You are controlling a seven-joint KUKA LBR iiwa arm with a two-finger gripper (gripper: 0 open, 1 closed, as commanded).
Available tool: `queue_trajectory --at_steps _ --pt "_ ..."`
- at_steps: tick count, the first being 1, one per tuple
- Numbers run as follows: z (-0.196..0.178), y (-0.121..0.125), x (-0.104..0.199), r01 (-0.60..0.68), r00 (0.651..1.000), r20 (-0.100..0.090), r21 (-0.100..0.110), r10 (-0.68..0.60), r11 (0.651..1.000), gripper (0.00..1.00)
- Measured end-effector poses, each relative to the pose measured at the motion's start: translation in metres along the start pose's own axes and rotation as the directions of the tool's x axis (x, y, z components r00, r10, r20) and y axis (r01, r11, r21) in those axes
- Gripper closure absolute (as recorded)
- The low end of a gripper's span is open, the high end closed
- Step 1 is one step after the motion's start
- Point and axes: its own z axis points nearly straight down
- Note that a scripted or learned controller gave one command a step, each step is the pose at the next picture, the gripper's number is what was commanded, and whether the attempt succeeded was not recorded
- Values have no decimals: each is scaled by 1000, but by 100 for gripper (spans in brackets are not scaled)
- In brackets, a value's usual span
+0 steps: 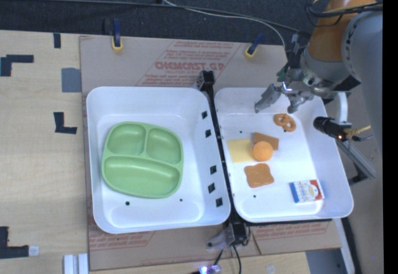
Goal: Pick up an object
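Observation:
My gripper hangs over the far part of the right bin, its two fingers spread apart with nothing between them. Just in front of it lies a small brown pretzel. Further toward the front are a yellow cheese slice, an orange ball resting against a brown cracker, a toast-coloured piece, and a small blue and white carton near the front right corner.
The left bin holds a green divided plate. A black clip row marks the seam between the bins. Cardboard lies under both, held by yellow clamps at the back. A cable runs behind.

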Motion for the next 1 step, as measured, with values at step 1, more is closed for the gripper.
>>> queue_trajectory --at_steps 1 --pt "-10 3 0 3 1000 2 -14 -3 1000 0"
